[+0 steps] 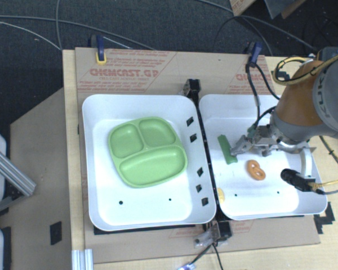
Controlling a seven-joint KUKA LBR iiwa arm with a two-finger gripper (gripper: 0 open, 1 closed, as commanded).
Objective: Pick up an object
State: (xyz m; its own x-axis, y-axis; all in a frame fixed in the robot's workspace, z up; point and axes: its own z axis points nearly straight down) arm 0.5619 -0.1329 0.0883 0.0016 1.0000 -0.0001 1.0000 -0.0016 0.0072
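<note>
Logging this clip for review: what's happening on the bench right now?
The grey and orange arm reaches into the right bin from the right, its gripper low beside a green stick-like piece. An orange pretzel-shaped item lies apart on the bin floor. A green divided plate sits in the left bin. Nothing is visibly lifted.

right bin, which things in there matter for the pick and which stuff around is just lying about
For the pick: gripper, green stick, pretzel, all over or in the right bin.

Lying about: green plate in the left bin, blue clamps, cables.
</note>
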